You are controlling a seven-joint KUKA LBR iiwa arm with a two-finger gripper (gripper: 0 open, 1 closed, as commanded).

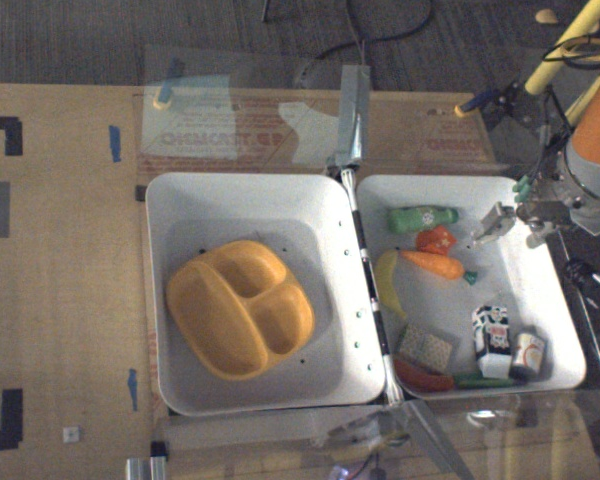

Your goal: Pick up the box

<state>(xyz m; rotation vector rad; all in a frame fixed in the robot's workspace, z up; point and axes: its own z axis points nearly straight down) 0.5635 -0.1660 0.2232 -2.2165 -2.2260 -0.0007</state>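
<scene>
Surface (60,298): carries two shallow white bins side by side. Left bin (180,208): one yellow divided plate (240,308), lying flat. Right bin (560,308): green bottle (422,218), red item (436,238) touching an orange carrot (435,264), yellow banana (387,280) along the left wall, tan patterned square (426,349), red chilli (422,376), small can (527,354). Task item: box (492,338), a small carton with black-and-white print, near the bin's front right corner, just beside the can. End effector (495,223): above the right bin's rear right area, well apart from the box, nothing between its fingers; they look parted, though the view is soft there. Step in hand, by judgement: approach, box not yet grasped. Next move calls for travel toward the front of the bin, then a descent straddling the box without catching the can.
</scene>
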